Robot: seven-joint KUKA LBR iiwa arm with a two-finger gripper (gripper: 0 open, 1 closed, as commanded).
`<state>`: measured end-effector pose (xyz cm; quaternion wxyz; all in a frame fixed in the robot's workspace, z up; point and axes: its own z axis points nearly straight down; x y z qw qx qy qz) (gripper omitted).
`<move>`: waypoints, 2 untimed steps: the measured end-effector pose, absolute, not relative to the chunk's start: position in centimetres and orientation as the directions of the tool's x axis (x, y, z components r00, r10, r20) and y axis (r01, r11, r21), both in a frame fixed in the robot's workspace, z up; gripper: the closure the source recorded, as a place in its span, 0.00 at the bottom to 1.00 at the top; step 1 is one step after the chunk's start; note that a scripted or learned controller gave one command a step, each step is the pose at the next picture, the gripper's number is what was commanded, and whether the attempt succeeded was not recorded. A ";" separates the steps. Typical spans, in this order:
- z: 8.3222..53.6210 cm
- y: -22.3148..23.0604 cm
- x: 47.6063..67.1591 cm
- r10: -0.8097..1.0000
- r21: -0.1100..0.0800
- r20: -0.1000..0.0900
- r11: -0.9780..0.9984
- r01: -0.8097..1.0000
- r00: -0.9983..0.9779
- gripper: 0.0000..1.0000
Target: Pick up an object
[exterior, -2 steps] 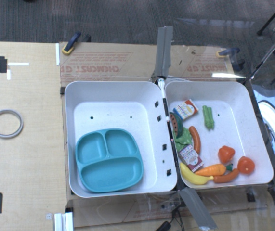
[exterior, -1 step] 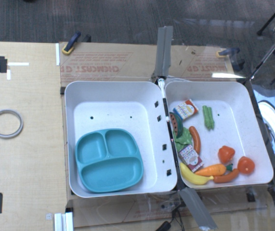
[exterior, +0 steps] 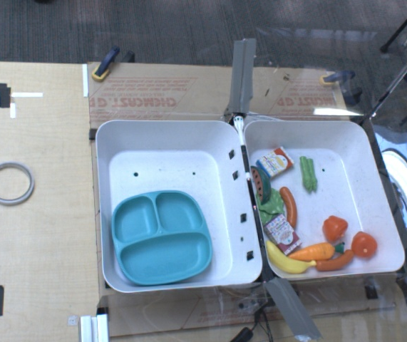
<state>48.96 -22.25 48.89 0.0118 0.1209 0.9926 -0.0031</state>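
The right bin (exterior: pixel 360 137) holds several toy foods. A small juice carton (exterior: pixel 274 163) lies near its back left, with a green pod (exterior: pixel 308 174) beside it. Along the left wall lie a watermelon slice (exterior: pixel 261 184) and a green leafy piece (exterior: pixel 271 204). A sausage (exterior: pixel 289 205) sits in the middle. A snack packet (exterior: pixel 281 232), a banana (exterior: pixel 287 258) and a carrot (exterior: pixel 314 250) lie at the front. A red pepper (exterior: pixel 335 228), a tomato (exterior: pixel 363 244) and a red chilli (exterior: pixel 335 261) are at the front right.
The left bin (exterior: pixel 110 141) carries a teal divided plate (exterior: pixel 162 236) at its front. A tape roll (exterior: pixel 7 182) lies on the wooden bench at the left. Clamps (exterior: pixel 105 63) sit on the cardboard behind the bins.
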 end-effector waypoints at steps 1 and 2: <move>49.8 -22.3 49.2 0.238 -0.004 -0.028 0.971 0.239 -0.971 1.00; 50.7 -22.2 49.4 0.236 -0.005 -0.033 0.972 0.237 -0.971 1.00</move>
